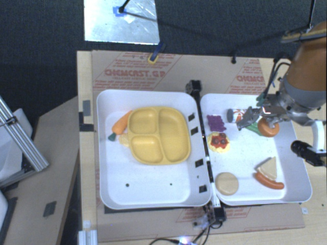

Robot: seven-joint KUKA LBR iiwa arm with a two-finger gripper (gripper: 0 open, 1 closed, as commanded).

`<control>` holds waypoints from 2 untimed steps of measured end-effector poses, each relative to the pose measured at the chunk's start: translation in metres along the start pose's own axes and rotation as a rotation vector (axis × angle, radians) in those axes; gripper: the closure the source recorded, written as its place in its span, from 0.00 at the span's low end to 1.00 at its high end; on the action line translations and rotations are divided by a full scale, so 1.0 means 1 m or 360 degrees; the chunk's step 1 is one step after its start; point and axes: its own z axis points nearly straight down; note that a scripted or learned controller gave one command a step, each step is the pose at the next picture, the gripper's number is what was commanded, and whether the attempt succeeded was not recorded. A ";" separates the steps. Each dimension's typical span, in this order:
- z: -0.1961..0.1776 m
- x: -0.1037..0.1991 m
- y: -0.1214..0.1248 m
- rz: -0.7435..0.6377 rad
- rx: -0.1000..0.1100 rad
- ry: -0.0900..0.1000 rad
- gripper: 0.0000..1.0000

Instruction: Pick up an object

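Note:
My gripper [249,119] hangs low over the back of the right bin [301,188]. It is just right of a small red and white can [233,116] and left of an orange round item [269,128]. A green piece [253,127] shows right under it. Purple grapes [216,122] and a red and yellow pizza slice [219,142] lie at the bin's left side. Toward the front are a tan bun [227,183], a triangular sandwich [267,166] and a hot dog [269,181]. I see nothing lifted.
The left bin [110,188] holds a yellow divided plate [155,135] with a carrot [121,122] at its left edge. A black divider with clips [201,137] runs between the bins. The arm's grey and orange body [306,80] looms over the right bin's back right corner.

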 end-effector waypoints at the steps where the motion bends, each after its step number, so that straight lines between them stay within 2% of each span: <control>1: -0.005 0.000 0.002 -0.0003 -0.0015 -0.0002 0.00; 2: 0.041 -0.007 0.003 0.0001 -0.0008 -0.0001 0.00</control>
